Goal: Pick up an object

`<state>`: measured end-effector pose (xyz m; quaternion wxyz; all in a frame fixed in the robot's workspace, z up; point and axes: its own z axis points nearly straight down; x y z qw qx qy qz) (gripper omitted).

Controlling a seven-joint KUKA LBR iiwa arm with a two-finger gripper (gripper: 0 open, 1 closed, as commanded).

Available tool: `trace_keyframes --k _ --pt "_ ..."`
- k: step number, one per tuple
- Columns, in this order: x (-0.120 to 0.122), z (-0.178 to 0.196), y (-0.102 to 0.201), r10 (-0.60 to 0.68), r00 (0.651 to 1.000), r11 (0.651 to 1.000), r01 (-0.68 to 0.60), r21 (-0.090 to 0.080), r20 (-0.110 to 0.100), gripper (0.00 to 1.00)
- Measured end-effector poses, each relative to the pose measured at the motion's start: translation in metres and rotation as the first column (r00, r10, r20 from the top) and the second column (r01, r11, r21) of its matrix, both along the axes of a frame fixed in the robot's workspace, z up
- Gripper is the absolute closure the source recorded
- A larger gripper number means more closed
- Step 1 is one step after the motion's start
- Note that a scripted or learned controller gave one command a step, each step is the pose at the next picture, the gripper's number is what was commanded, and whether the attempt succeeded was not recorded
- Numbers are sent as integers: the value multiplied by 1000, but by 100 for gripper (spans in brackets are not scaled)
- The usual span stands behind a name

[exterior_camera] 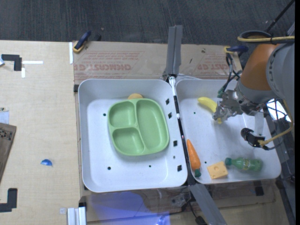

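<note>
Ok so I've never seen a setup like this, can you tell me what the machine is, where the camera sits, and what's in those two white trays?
One camera looks down at a slant on a bench. The grey arm with an orange band is a robot reaching in from the right; its end effector hovers beside a banana in the right bin. Whether it grips anything is unclear. That bin also has a carrot, a cheese wedge and a green bottle. The left bin holds a green divided plate.
</note>
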<state>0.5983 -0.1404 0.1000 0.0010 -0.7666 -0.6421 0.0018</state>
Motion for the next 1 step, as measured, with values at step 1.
trace_keyframes --k 1 --pt "25 112 57 -131 991 991 131 -1 2 100"
